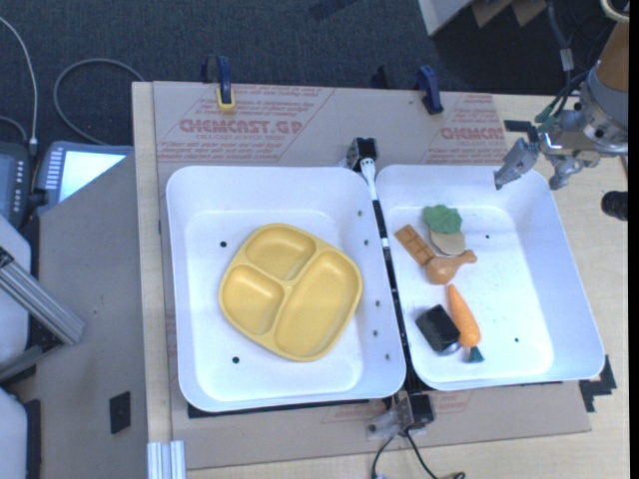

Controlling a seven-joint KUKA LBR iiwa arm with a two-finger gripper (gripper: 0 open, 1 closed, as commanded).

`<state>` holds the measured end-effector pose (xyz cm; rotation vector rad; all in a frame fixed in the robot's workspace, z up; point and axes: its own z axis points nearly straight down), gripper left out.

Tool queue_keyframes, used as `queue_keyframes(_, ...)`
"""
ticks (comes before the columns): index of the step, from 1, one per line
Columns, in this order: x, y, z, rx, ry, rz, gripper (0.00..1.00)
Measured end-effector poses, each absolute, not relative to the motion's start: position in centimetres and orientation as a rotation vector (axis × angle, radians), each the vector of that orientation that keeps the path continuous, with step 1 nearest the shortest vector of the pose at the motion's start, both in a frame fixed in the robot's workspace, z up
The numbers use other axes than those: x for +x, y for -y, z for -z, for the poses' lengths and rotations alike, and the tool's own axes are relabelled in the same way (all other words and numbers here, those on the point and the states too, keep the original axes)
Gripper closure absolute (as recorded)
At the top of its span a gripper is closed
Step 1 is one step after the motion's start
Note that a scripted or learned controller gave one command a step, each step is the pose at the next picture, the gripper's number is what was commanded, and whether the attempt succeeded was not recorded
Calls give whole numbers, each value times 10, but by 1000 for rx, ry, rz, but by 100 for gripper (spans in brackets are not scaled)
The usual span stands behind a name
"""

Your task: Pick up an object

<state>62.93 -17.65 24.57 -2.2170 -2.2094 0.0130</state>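
Note:
My gripper (pixel 537 166) hangs over the far right corner of the right bin (pixel 559 267), its two fingers spread apart with nothing between them. In that bin's left half lie several toy foods: a green leafy piece (pixel 440 218) on a tan slice, a brown strip (pixel 412 244), a tan drumstick (pixel 451 264), an orange carrot (pixel 462 316) and a small black block (pixel 437 328). All of them sit down and to the left of the gripper, well apart from it.
The left bin (pixel 190 267) holds a yellow divided plate (pixel 291 290). Blue clamps (pixel 225 80) (pixel 428 85) grip the cardboard board at the far edge. A black clip (pixel 361 153) sits where the two bins meet.

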Motion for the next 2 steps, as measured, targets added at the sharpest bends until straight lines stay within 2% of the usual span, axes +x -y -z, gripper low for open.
queue_keyframes(1, 632, 176, -255, -2221, 2222, 0, 0)
queue_keyframes(2, 631, 178, -191, -2218, 2218, -5, 0)
